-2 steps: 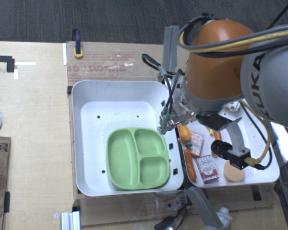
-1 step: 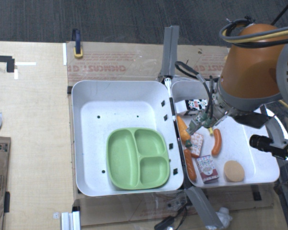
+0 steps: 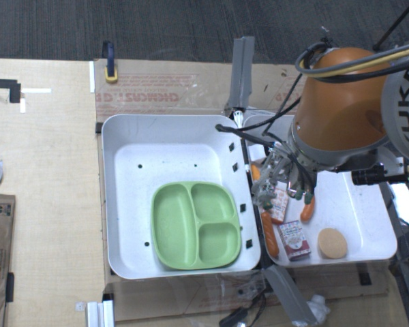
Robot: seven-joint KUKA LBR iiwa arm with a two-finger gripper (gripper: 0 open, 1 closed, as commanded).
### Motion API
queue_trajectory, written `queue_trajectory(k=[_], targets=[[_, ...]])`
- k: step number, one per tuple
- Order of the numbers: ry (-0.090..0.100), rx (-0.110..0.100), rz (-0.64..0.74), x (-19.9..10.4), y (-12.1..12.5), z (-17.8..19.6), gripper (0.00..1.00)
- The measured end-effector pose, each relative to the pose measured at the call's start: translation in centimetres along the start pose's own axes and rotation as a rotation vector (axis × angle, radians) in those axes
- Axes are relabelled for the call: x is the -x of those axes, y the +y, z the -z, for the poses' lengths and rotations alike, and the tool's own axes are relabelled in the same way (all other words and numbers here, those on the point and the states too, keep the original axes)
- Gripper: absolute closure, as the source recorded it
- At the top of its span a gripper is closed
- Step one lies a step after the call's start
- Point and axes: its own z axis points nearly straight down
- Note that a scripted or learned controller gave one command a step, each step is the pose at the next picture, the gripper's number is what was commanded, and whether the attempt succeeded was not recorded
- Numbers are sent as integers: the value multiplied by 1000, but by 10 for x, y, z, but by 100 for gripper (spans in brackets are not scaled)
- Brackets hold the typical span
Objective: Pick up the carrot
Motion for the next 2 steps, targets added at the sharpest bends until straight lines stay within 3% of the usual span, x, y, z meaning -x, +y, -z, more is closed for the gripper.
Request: queue_trajectory(k=[1, 2], targets=[[0, -1, -99, 18, -2, -39, 100], [-1, 0, -102, 20, -2, -30, 100]])
